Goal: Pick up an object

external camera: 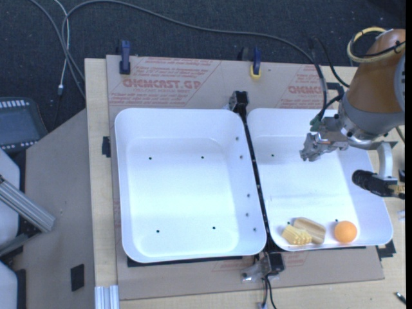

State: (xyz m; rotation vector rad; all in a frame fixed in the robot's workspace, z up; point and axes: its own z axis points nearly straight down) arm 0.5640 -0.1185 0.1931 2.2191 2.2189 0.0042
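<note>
End effector (313, 148) far above, orange ball (346, 231) near

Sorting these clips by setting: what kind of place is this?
Likely a robotics lab test bench: two white bins sit on a board held by clamps, cables trail across the floor, and an arm reaches in.

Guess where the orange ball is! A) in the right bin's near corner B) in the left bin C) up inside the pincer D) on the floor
A: the ball sits in the right bin, in its near corner beside the yellow and tan things, apart from the pincer.
</note>
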